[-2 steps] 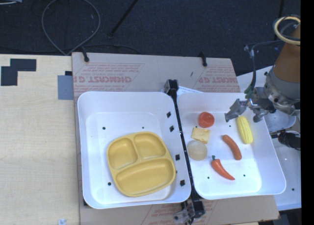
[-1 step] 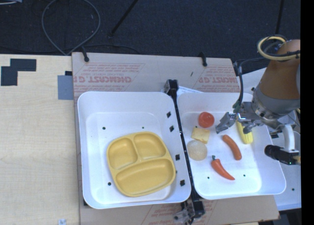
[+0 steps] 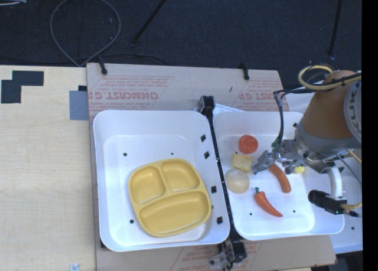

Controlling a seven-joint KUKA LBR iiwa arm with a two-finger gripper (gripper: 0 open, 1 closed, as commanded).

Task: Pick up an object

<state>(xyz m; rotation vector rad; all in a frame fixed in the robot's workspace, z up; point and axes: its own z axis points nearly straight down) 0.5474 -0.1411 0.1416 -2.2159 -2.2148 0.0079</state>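
Where cardboard [image 3: 153, 90] underlies: white bins [image 3: 112, 146]

Red print on cardboard sheet [image 3: 177, 90], upside down, seemingly "CHEMCOZT, G.P."

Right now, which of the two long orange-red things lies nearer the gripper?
The paler sausage-shaped one, right beside the gripper. The chili pepper with its dark stem lies lower.

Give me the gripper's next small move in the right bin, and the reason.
Probably a short descent onto the yellow block. The gripper sits just right of it, holding nothing visible, with the orange sausage close beside its right.
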